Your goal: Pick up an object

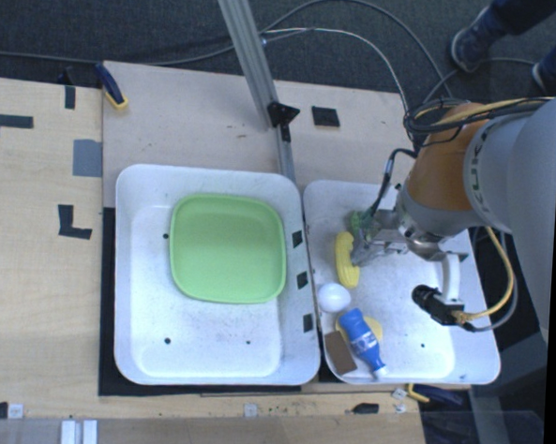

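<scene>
In the right bin lie a yellow banana-shaped object, a white ball, a blue bottle with a white cap, a brown block and a small yellow piece. A small green object sits near the bin's upper left. My gripper hangs low over the bin's left part, right beside the yellow banana-shaped object and just below the green one. I cannot tell whether it touches either.
The left bin holds a green square plate. A metal pole slants down to the gap between the bins. Black cables loop behind the arm. A black and yellow fitting hangs over the right bin.
</scene>
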Robot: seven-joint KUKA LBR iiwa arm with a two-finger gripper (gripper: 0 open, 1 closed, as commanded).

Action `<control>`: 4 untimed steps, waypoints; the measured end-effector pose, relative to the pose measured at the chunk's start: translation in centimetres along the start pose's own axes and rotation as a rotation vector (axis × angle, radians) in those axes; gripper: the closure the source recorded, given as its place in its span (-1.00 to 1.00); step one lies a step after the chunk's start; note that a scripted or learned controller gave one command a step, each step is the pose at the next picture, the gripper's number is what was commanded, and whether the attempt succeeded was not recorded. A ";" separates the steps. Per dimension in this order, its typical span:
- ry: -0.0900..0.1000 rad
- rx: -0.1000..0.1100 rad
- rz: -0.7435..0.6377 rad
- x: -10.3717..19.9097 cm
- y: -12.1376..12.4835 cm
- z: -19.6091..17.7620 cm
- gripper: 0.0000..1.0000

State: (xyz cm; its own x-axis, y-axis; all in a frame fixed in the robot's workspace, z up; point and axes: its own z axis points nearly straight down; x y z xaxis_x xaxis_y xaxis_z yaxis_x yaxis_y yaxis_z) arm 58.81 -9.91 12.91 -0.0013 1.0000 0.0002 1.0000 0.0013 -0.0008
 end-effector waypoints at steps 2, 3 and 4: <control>0.000 -0.005 0.000 0.5 -0.2 -10.0 1.00; -0.001 -0.005 0.001 0.5 -0.2 -15.3 1.00; 0.001 0.000 -0.002 5.5 -0.1 -15.0 1.00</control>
State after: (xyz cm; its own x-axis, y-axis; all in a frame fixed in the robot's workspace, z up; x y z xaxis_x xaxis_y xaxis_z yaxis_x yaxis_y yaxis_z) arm 58.77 -4.40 27.95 -0.0036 1.0000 0.0008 1.0000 0.0036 -0.0006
